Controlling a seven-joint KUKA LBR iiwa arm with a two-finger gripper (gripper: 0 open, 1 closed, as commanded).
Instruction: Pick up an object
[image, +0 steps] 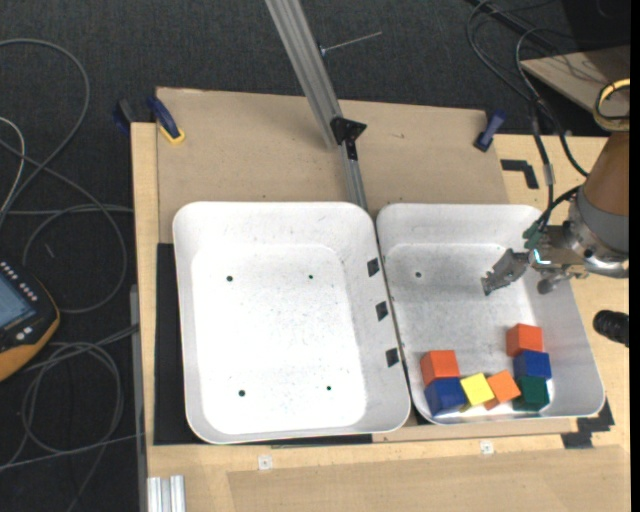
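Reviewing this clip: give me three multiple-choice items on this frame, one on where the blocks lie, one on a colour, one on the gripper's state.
1. Where do the blocks lie?
A. Left bin, centre
B. Right bin, near corner
C. On the bench

2. What colour is the block between the blue and orange ones at the near wall?
A. Yellow
B. Purple
C. White

3. The gripper is:
A. Clamping a block
B. Resting in the left bin
C. Above the right bin, nothing between its fingers

Answers: 1 B, the cluster sits in the right bin by its near wall; 2 A, the yellow block shows there; 3 C, it hangs apart from the blocks.
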